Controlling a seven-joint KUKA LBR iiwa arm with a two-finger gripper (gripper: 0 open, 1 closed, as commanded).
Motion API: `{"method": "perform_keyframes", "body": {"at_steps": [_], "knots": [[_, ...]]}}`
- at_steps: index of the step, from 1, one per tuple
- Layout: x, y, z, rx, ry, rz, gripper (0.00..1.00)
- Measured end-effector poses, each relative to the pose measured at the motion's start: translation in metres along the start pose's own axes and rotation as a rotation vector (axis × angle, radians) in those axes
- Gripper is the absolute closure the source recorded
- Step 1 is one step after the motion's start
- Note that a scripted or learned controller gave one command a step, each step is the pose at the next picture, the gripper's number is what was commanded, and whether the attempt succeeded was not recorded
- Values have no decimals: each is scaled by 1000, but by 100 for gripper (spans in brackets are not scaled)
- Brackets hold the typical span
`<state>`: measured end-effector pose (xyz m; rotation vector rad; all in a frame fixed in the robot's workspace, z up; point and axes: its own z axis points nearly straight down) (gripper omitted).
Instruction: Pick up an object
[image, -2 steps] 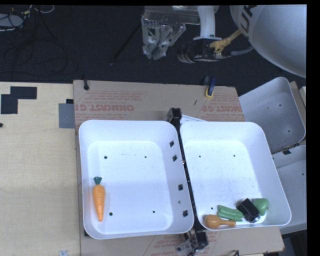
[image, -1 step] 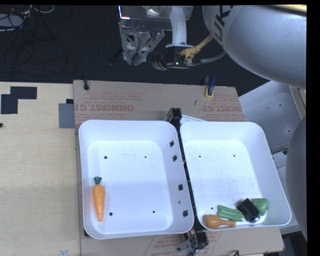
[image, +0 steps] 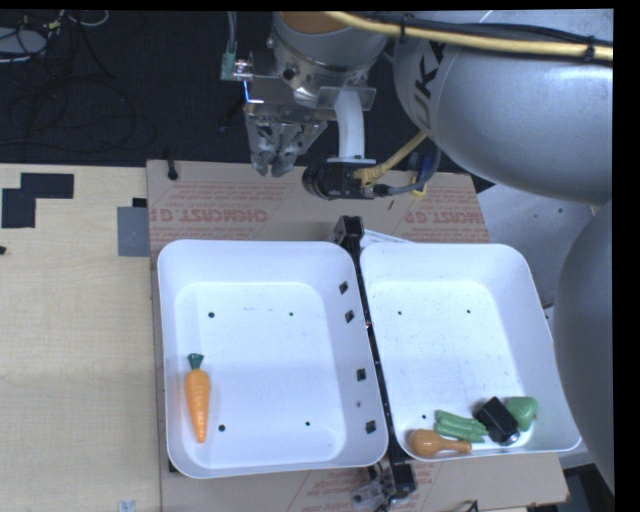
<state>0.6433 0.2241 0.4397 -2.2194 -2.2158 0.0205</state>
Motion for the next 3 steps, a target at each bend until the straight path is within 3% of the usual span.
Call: {"method": "perform_keyframes", "body": {"at_steps": [1, 2, 3], "knots": [[9, -42, -103, -18, 8, -5, 100], [-23, 1, -96, -9, 3, 2, 100], [21, -1, -74, -5, 3, -6, 100]]}}
